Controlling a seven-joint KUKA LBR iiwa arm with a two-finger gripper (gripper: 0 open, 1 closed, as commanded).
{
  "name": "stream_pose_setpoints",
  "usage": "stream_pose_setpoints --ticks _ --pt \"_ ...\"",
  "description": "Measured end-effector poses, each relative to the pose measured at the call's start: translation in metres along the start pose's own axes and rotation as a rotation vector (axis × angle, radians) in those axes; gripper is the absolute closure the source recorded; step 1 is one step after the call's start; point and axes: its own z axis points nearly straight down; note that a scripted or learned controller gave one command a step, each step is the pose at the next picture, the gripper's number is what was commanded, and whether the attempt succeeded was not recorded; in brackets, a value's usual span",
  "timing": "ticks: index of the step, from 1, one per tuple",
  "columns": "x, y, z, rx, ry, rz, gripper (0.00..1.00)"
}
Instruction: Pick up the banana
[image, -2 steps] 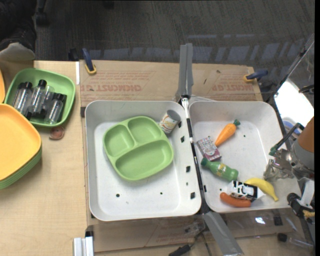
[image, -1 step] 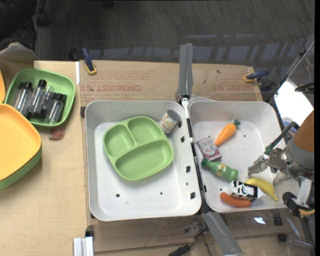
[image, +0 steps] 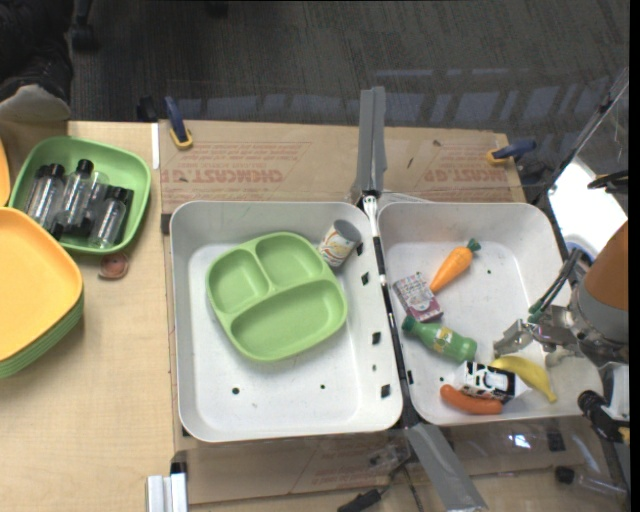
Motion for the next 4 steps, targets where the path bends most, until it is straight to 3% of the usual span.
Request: stream_pose_setpoints --ticks 1,2,3,4 --pt "-0.006 0.001 0.0 -0.001 -0.001 -0.255 0.0" --pt "-0.007 0.001 -0.009 -0.002 -0.003 -0.252 1.0" --pt "0.069 -0.014 0.0 -0.003 -0.007 -0.259 1.0" --pt "-0.014 0.009 -0.005 -0.006 -0.008 -0.133 1.0"
